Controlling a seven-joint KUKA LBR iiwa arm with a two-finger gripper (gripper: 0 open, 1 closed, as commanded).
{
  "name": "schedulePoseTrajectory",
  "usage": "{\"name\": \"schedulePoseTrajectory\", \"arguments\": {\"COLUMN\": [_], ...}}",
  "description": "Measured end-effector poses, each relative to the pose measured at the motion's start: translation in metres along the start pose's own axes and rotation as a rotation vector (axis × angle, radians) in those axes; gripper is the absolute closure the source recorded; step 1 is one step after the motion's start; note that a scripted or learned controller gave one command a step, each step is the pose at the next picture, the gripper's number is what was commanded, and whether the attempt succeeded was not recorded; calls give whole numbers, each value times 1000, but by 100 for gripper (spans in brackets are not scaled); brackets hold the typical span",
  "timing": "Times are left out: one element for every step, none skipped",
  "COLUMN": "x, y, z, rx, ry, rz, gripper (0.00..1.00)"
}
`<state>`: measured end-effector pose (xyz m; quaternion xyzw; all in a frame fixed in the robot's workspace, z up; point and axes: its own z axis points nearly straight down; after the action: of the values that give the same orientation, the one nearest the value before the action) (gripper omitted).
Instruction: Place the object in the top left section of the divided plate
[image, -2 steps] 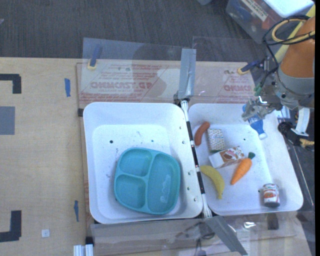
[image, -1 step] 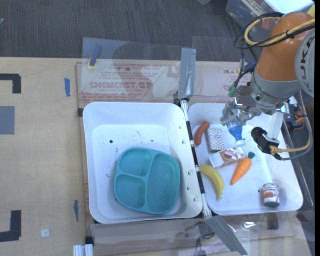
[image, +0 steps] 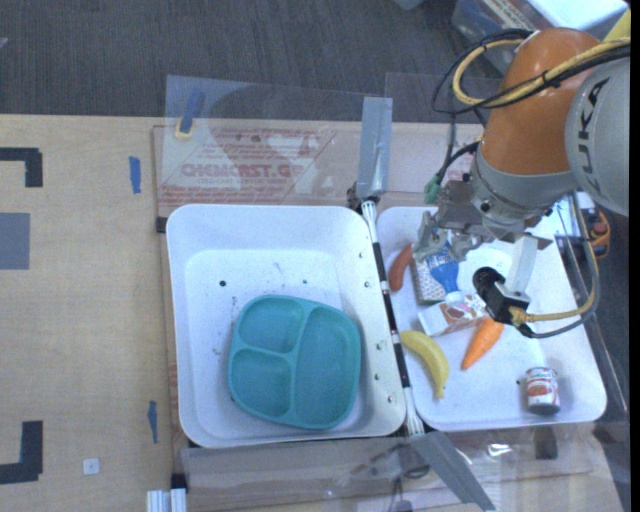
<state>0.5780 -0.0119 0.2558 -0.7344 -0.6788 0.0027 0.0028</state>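
A teal divided plate (image: 295, 362) lies in the left white bin (image: 200, 240), towards its front. Its sections hold nothing. My gripper (image: 440, 248) hangs over the back of the right bin (image: 580, 400), just above a blue and white packet (image: 437, 277). Close to it lie a reddish sausage-shaped piece (image: 400, 267), a white packet with a picture (image: 457, 313), an orange carrot (image: 482, 341), a yellow banana (image: 428, 359) and a small red-labelled can (image: 541, 389). The wrist hides the fingertips from above.
A divider wall (image: 385, 300) with a row of screws runs between the two bins. A grey upright bracket (image: 375, 150) stands behind them. Yellow and black cables (image: 540, 318) trail from the arm across the right bin.
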Motion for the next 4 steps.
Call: {"name": "schedulePoseTrajectory", "arguments": {"x": [59,96,140,174], "y": [-55,-80,-110,-111], "z": [32,16,3,0], "rx": [0,0,0,-6], "ry": [-1,-2,-3,-3], "rz": [-141,-311,-360,-554], "gripper": [100,100,100,100]}}
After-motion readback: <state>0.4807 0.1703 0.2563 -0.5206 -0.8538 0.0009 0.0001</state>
